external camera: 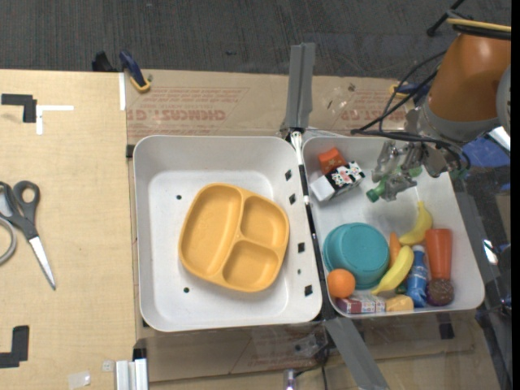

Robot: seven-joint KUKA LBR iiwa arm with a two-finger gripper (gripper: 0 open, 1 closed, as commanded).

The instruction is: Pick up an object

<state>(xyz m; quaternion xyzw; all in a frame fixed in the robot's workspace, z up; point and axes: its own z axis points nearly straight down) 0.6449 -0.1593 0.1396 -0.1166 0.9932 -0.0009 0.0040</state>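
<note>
Presently tool (396, 175) hovers near right bin (465, 210) back edge — grip state unclear — bare floor beneath, toys crowd front

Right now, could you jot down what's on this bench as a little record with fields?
left bin: holds a yellow divided plate
right bin: teal bowl, orange, two bananas, carrot-like orange piece, black-and-white cow toy, and other small items
pincer: hovers over the back of the right bin, beside the cow toy; grip state unclear
bench, left side: scissors
</note>
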